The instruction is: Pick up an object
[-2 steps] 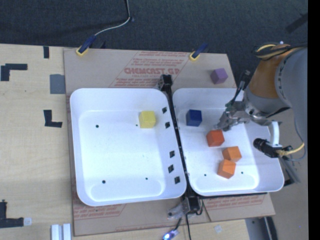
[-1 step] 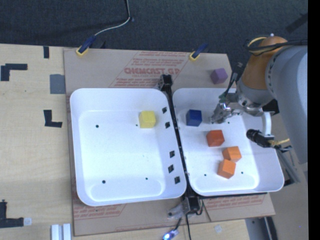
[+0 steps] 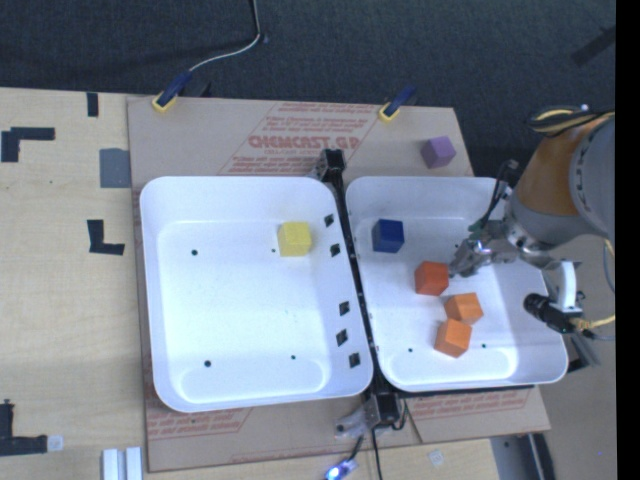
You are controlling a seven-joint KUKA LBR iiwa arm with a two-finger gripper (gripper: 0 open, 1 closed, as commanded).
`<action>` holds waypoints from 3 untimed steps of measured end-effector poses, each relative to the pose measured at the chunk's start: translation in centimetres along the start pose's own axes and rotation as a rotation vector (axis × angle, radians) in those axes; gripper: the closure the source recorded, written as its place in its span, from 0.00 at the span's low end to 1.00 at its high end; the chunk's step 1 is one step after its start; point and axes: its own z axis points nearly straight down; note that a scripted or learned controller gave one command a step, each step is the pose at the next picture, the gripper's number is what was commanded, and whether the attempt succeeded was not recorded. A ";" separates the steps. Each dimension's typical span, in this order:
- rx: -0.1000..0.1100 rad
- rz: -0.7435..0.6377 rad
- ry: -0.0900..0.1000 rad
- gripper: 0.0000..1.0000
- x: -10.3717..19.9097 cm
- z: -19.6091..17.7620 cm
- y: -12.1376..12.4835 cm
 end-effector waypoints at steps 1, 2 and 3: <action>-0.014 -0.004 -0.005 1.00 0.5 -18.2 -2.4; -0.019 -0.004 -0.008 1.00 -1.0 -38.3 -3.3; -0.010 -0.003 -0.004 1.00 -1.0 -45.6 -6.8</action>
